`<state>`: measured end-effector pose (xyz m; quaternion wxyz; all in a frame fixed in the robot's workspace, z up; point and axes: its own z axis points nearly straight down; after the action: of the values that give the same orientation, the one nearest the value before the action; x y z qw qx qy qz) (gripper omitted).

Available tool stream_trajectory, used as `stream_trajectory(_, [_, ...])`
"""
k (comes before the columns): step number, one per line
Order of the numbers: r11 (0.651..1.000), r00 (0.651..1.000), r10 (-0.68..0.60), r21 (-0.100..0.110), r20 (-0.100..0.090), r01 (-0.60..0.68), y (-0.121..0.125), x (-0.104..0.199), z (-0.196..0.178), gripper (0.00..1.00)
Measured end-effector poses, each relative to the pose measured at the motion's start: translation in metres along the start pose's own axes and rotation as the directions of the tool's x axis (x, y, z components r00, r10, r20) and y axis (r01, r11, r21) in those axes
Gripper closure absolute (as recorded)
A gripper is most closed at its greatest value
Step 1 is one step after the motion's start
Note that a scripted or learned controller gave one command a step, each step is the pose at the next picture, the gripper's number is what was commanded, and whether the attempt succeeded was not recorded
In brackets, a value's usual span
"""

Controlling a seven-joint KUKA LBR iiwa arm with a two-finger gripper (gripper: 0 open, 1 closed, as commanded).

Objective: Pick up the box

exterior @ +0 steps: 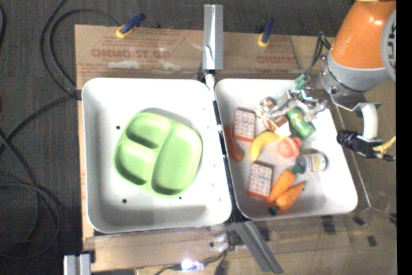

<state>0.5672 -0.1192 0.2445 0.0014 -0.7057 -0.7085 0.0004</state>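
Note:
Two small red and white boxes lie in the right bin. One box sits near the bin's upper left, the other box lies lower, beside the carrots. My gripper hangs over the bin's upper right part, above a green bottle-like item and close to a small orange and white item. It is to the right of the upper box and apart from it. Neither box is between its fingers.
The right bin also holds a banana, two carrots, a small jar, a pink item and a red piece by the left wall. A green divided plate lies in the left bin.

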Motion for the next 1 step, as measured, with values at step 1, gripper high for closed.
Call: stream_trajectory(1, [0.995,0.995,-0.100,0.002,-0.001,0.100,-0.0838,0.0553,0.0539,0.00])
